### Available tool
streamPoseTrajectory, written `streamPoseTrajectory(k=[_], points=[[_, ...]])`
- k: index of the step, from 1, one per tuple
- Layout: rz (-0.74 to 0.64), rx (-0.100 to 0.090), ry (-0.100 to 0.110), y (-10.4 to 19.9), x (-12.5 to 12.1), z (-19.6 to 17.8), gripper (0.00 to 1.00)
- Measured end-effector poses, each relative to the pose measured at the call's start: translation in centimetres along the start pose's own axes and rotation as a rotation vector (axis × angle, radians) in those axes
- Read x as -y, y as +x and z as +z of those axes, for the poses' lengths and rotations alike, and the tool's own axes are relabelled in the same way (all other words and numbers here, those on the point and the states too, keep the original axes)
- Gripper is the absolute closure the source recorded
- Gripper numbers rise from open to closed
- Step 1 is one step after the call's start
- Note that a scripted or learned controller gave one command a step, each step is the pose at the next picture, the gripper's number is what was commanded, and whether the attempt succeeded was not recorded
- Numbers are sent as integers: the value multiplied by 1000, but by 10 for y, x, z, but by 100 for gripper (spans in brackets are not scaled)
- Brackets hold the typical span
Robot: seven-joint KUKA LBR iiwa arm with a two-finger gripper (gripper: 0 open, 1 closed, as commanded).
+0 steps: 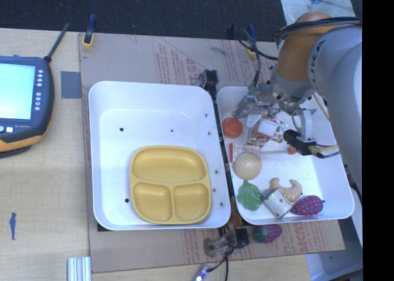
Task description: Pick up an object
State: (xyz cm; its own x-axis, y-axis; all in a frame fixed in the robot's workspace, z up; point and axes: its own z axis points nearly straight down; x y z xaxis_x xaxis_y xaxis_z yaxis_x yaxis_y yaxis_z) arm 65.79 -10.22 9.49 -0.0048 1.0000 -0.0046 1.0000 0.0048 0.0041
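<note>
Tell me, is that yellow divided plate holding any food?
Empty. All three compartments of the yellow plate show bare yellow; the toy foods lie in the right bin.

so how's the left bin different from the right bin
The left bin is the wider of the two; the right bin is narrower. The left bin holds a single yellow divided tray, while the right bin holds many small items, such as an orange ball and purple grapes. The arm's gripper is over the right bin. Both are shallow and white.
</note>
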Motion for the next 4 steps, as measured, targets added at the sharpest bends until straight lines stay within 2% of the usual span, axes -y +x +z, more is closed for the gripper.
streamPoseTrajectory(k=[1, 2, 3, 4], points=[[-3, -1, 5, 0, 1, -8, 100], [2, -3, 9, -50, 59, 3, 100], [2, -3, 6, -105, 99, -72, 100], [1, -4, 6, -105, 100, -71, 0]])
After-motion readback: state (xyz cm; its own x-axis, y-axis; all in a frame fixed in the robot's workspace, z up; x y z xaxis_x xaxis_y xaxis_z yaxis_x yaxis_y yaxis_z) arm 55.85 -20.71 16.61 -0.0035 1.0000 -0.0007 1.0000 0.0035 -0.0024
